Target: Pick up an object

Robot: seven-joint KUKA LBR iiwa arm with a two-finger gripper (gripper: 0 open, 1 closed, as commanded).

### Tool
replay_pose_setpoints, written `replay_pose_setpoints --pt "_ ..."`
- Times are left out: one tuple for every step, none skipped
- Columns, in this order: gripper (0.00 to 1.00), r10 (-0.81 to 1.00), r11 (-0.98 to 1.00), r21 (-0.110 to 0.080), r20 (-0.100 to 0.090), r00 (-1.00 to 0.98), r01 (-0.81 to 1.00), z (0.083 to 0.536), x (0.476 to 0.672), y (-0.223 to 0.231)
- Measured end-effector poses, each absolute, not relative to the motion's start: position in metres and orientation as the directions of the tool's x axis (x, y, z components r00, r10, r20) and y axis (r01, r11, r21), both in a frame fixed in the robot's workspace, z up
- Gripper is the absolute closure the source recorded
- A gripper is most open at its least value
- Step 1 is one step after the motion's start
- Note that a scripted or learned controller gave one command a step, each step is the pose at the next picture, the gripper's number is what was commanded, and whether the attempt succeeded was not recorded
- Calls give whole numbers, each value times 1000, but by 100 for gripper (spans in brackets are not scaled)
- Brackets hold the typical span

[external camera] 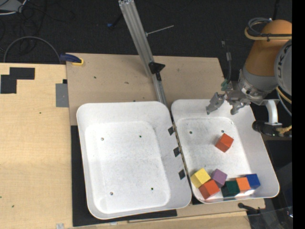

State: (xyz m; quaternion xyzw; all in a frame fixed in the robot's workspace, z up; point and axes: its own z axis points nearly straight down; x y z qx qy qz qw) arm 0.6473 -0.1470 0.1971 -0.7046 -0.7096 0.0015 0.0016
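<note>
**A:** Where do you see the gripper (225,105)?

**B:** Over the far rim of the right bin (267,168), fingers spread apart with nothing between them.

**A:** And your nearest target?

**B:** The red-orange cube (224,142) lies alone on the bin floor, nearer to you than the fingers and apart from them. The rest sit clustered along the near wall: yellow cube (201,176), red cube (209,189), purple cube (219,176), green cube (230,188), orange cube (243,183), blue cube (253,180).

**A:** Any labels you can read?

**B:** You'll find no legible writing on the cubes or on the left bin (124,161).
</note>
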Motion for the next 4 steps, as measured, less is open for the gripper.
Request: replay_pose_setpoints --pt "100 1000 12 -5 0 -12 1000 207 648 -146" --pt "100 1000 3 6 -1 -3 1000 352 607 -130" --pt "100 1000 2 7 -1 -2 1000 542 569 -107" --pt "100 1000 14 -4 -1 -14 1000 546 570 -105"
